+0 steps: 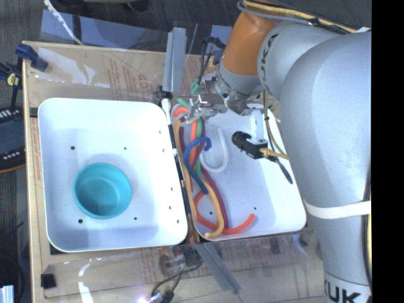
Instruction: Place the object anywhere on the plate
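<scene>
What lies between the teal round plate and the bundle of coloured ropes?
In the camera view, bare white bin floor, then the two bins' adjoining rims, separate plate from ropes.

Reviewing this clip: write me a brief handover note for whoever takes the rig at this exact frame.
Gripper: low over the top left corner of the right bin, above the ropes; whether it grips anything cannot be made out.
Things: the bundle of coloured ropes lies along the right bin's left side, with a white loop beside it. The teal dish, serving as the plate, sits in the left bin, toward its lower left, with nothing in it.
Done: nothing placed yet.
Left: secure an object, carry it across to the left bin, set it on the dish.
</scene>
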